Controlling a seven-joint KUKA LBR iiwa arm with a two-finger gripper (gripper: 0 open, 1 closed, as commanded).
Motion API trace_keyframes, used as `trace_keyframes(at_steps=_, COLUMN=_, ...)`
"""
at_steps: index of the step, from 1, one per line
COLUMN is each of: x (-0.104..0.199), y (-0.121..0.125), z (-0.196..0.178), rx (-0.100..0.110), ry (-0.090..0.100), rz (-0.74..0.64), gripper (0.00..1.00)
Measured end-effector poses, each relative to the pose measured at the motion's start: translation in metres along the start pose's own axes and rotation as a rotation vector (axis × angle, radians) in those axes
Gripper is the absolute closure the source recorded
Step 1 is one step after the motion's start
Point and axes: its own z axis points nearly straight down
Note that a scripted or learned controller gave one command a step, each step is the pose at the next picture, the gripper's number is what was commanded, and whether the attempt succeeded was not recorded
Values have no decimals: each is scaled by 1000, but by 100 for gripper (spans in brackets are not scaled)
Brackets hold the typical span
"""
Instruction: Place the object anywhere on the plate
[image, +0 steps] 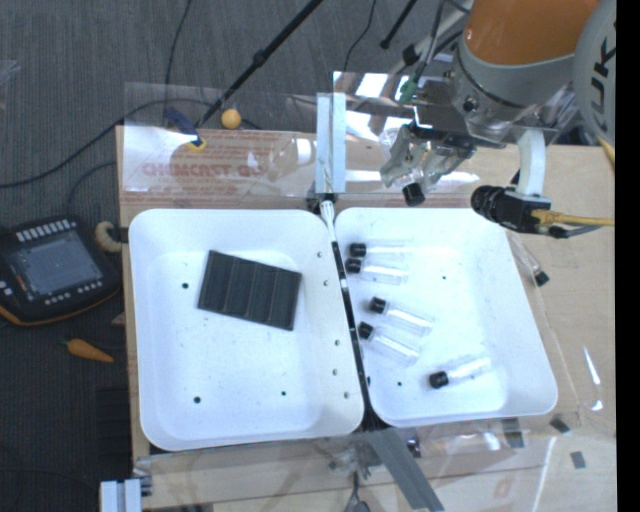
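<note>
A dark carpeted floor is seen around a pale table (135, 180) on which 2 shallow white bins are set side by side. The grey arm (525, 50), with its orange band, is reached in from the right and is held high over the far edge of the right bin (520, 300). The left bin (160, 400) carries the dark, ribbed rectangular plate (250, 289), lying flat and slightly turned, near the bin's middle. In the right bin 5 clear vials with black caps are scattered: 2 near the divider at the far side (375, 258), 2 nearer the middle (398, 325), and 1 apart toward the near right corner (458, 372). The gripper (418, 172) is hung above the far rim, and a small clear vial with a black cap (412, 188) appears to be pinched between the fingers, cap downward, though the blur leaves this uncertain. If the vial is indeed held, the step in hand is judged to be the carry across the divider. It would be done well by keeping height until the plate is directly below, lowering close before release, and letting go over the plate's middle so that a rolling vial is stopped by the ribs.
</note>
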Motion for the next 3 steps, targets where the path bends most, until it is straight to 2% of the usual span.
trace_keyframes(at_steps=1, x=67, y=-40, z=96, rx=2, ry=1, rz=-112, gripper=100)
trace_keyframes(at_steps=2, x=165, y=-74, z=178, rx=3, ry=0, rz=-199, gripper=100)
trace_keyframes(at_steps=3, x=188, y=-123, z=226, rx=4, ry=1, rz=-541, gripper=100)
